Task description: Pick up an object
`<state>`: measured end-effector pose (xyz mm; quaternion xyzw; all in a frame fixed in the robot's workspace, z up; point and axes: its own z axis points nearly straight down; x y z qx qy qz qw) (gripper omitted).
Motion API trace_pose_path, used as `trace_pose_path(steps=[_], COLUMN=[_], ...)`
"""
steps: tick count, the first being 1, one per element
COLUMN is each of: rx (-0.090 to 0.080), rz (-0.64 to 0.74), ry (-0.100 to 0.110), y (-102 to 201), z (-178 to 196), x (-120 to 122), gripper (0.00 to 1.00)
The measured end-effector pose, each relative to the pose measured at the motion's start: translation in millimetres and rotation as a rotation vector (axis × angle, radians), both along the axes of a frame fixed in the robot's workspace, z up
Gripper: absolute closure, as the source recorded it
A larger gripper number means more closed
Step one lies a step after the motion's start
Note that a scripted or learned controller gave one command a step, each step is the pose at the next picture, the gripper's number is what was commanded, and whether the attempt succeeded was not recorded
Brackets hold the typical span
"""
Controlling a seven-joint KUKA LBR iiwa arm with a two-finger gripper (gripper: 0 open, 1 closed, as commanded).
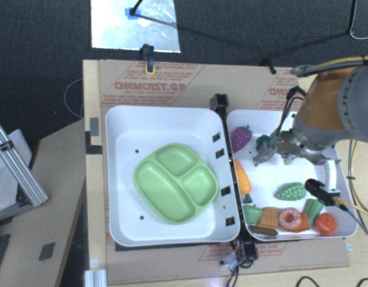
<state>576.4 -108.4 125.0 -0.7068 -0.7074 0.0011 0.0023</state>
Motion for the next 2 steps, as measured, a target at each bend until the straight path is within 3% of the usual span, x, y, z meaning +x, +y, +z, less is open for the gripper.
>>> trace_pose_path(steps=[1,2], rx=[0.000,-0.002], rz=[0.000,0.000], ry=[-0.001,-0.008], y=[0.7,0.2], z=[-43.0,-29.6], x=[-0.5,1.5], gripper=[0.00,1.00])
